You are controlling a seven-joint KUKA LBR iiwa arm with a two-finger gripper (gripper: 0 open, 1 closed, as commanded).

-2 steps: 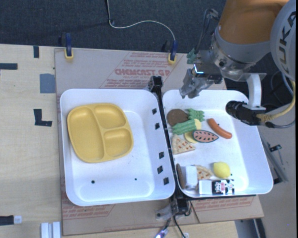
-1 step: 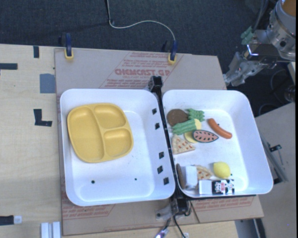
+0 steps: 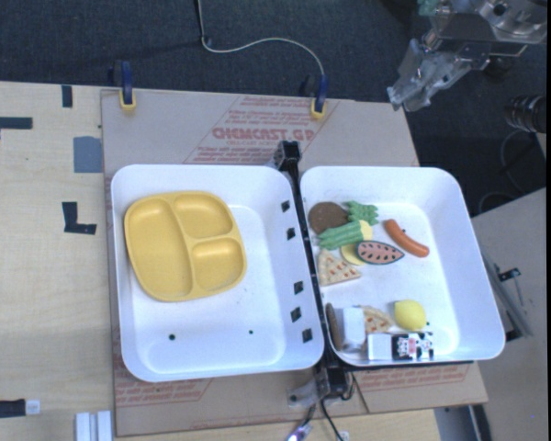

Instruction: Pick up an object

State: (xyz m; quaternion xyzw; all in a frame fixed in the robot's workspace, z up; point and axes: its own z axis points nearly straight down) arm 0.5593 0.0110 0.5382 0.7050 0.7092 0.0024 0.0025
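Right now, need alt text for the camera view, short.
Two white bins sit side by side: the left bin holds a yellow divided plate, and the right bin holds toy food including a hot dog, watermelon slice and lemon. The gripper hangs beyond the bins' far right corner.

I can read only faint red print, seemingly "CHEMCAST GP", on the brown cardboard sheet (image 3: 257, 134) at twelve o'clock from the two white bins (image 3: 129, 246).

A wooden bench (image 3: 37, 246) marked with black tape (image 3: 73, 219) stands over dark carpet (image 3: 92, 16), where a white cable (image 3: 257, 46) trails.
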